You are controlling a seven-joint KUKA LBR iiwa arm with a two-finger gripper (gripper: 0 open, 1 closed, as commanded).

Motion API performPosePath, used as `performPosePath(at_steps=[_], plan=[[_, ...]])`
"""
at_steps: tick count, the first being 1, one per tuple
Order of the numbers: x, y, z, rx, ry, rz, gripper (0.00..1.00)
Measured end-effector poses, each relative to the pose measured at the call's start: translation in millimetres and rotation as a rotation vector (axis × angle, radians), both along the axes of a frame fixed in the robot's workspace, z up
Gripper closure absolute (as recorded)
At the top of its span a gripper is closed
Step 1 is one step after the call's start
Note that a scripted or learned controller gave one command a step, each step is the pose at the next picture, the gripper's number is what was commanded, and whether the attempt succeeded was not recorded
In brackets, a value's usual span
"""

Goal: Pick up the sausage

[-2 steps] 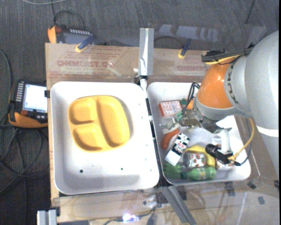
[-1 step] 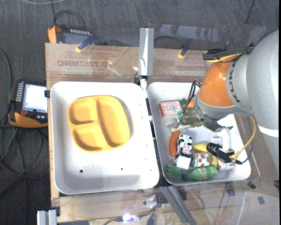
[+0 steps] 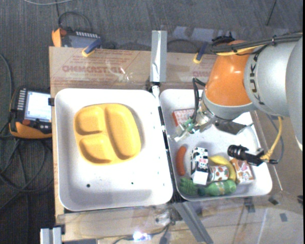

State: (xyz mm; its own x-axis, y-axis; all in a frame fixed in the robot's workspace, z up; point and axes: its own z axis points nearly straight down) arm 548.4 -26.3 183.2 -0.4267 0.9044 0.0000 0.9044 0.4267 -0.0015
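Sausage lying loose at right bin's left wall, clear of the near clutter; hand poised just beyond it, grip state indiscernible, likely pre-grasp.

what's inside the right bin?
In the right bin: a sausage near its left wall, a black-and-white carton, a can, a green item and a small box. The arm covers the bin's far part.
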Motion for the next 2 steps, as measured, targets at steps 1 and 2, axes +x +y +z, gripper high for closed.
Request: performPosePath(at_steps=[1,2], plan=[[11,58,42,0.0,-0.001,0.39,1.0],[16,104,87,-0.004,0.0,-0.398,1.0]])
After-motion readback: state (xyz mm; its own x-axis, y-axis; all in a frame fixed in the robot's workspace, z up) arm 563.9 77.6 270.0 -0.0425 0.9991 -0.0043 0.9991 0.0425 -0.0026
